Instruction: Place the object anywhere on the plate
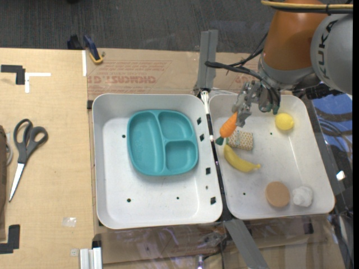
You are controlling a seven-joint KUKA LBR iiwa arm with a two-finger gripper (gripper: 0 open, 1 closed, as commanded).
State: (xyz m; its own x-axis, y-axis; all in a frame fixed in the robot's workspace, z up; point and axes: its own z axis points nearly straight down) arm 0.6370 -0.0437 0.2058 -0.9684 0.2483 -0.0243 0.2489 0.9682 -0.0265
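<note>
- Camera view: the fingers (242,112) hang over the far left corner of the right bin (314,167); whether they are spread or closed cannot be told from here.
- The carrot (228,126) lies tilted just below them, its lower end near the bin's left wall, touching or just beside a speckled sponge (242,140).
- A banana (240,160), a lemon (284,121), a tan disc (277,194) and a white ball (303,195) share that bin.
- The teal plate (162,143), with three compartments, sits in the left bin (112,167).
- Scissors (23,147) lie on the table (45,195).
</note>
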